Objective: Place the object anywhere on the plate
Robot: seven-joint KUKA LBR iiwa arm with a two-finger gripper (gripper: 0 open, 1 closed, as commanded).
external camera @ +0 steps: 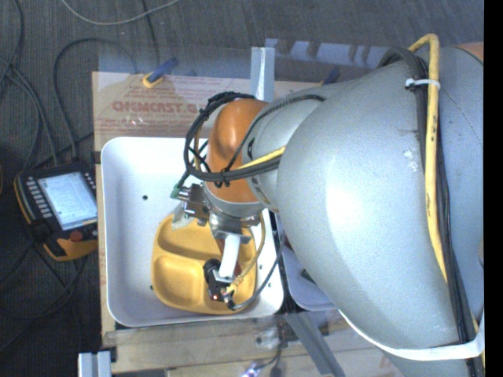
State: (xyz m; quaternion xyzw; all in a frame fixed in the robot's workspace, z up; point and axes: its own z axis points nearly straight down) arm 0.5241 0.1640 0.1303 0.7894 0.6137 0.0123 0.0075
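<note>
- The counter (126, 108), a wooden board with faded red print, carries a white bin (130, 210).
- A blue clamp (159, 71) grips its far edge.

1. This is a robotics lab or test cell, not a home or shop: a large grey industrial arm (377, 203) fills the right half of the frame, its orange band (236, 132) near the centre.
2. A teach pendant (59, 210) with a lit screen lies on the floor at the left edge.
3. Loose black cables (47, 69) trail across dark carpet in the upper left.
4. The bench is a plain plywood board (141, 104) with printed lettering, left of centre, held by a clamp (159, 71) at its top edge.
5. A yellow cable (432, 155) is tied along the arm with a zip tie (420, 82) at upper right.
</note>
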